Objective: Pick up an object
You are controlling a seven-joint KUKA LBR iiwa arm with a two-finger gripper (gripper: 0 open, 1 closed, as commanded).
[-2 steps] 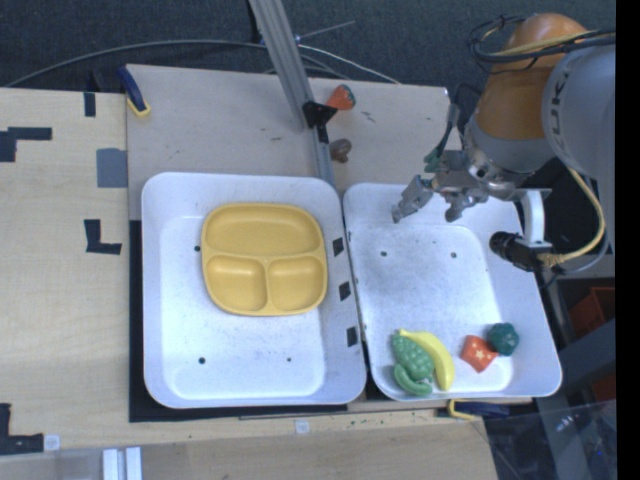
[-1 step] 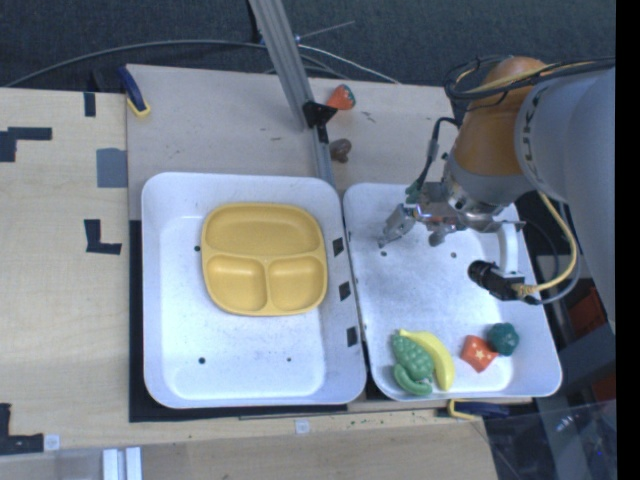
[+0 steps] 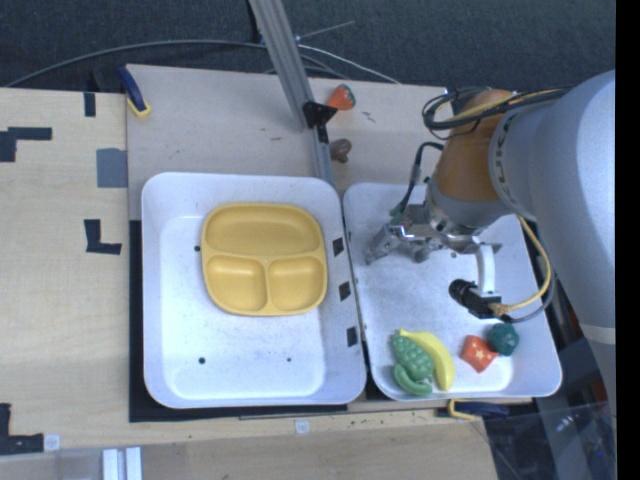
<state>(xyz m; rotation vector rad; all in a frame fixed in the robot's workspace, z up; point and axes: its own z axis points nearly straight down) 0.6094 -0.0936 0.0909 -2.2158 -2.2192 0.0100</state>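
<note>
The right bin (image 3: 375,308) holds several small toys along its near edge: a yellow banana (image 3: 437,356), a green bumpy piece (image 3: 408,364) touching it, a red piece (image 3: 477,353) and a dark teal ball (image 3: 503,339). My gripper (image 3: 398,249) hangs over the bin's far left part, well apart from the toys. It is open, with bare bin floor between its fingers. The grey arm with its orange band (image 3: 470,168) comes in from the right.
A yellow divided plate (image 3: 265,258) lies in the left bin (image 3: 170,368). A slanted metal pole (image 3: 285,53) rises behind the bins, with a small orange object (image 3: 342,96) next to it. A black cable connector (image 3: 472,297) hangs over the right bin.
</note>
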